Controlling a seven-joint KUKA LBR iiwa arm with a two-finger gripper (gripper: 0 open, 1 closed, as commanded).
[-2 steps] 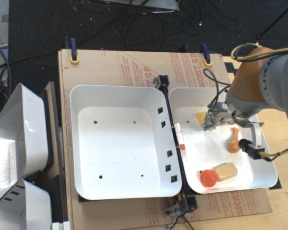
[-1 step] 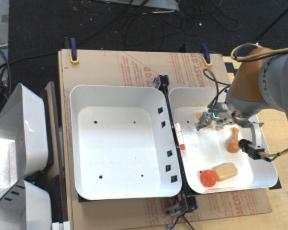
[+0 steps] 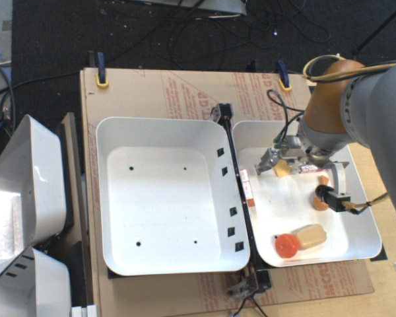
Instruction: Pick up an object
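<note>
Right bin [image 3: 363,243], arm reaching in — hand [image 3: 275,162] low over yellow piece [image 3: 282,170], grip unclear

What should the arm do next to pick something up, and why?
Probably lower straight down. The gripper hangs in the right bin beside a small yellow piece, the closest thing to it; the red ball and tan block lie farther off near the bin's front edge.
</note>
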